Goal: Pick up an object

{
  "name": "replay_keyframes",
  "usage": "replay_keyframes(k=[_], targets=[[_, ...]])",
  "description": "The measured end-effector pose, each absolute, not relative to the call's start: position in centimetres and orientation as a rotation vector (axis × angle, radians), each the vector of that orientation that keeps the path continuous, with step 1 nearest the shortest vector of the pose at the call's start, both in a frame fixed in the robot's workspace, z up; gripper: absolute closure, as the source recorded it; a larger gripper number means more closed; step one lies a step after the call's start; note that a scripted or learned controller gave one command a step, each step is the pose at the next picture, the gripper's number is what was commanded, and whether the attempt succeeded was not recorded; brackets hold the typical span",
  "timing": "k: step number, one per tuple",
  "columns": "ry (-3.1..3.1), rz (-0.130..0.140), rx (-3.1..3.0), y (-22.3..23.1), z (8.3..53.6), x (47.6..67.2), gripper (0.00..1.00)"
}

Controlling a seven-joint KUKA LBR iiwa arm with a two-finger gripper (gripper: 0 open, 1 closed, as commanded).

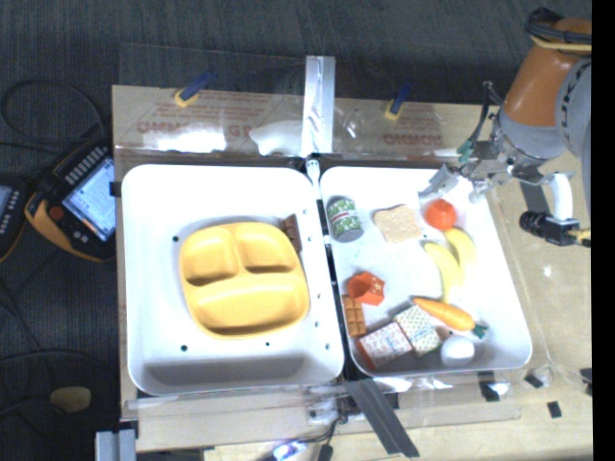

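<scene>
Nearest in the right bin: a white egg, 2 patterned cartons, and a carrot lying with its long axis across the bin, green end toward the right wall. Farther back, a banana with its long axis running near to far, curved, far end just beside the likeliest target. Likeliest target: a red tomato, far right part of the bin, apart from the bread slice and well apart from the green can. Round, so no long axis and no pointing direction to speak of; any approach angle looks as good as another.

Just beyond and above it, the gripper, close over the tomato's far side. How wide it stands: cannot tell, too small and cluttered to read. Nothing seen held.

Risks, as a judgement: rolls away if pinched off-centre, being smooth and round; nudged into the banana's tip; crowded by the far wall of the bin, leaving little room on that side.

In the left bin, 1 yellow tray, well apart from all this.
</scene>
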State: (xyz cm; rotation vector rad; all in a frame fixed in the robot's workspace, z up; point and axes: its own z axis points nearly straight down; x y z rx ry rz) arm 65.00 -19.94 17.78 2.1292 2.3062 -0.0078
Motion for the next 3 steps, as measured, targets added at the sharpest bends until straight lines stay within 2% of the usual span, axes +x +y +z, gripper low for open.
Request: replay_keyframes(k=[1,2,3], targets=[[2.388,0.01,2.042,-21.4,9.8,65.6,0.0],[2.382,0.008,2.04,-21.6,10.8,65.7,1.0],[2.363,0.0,2.069,-15.6,20.4,66.9,1.0]])
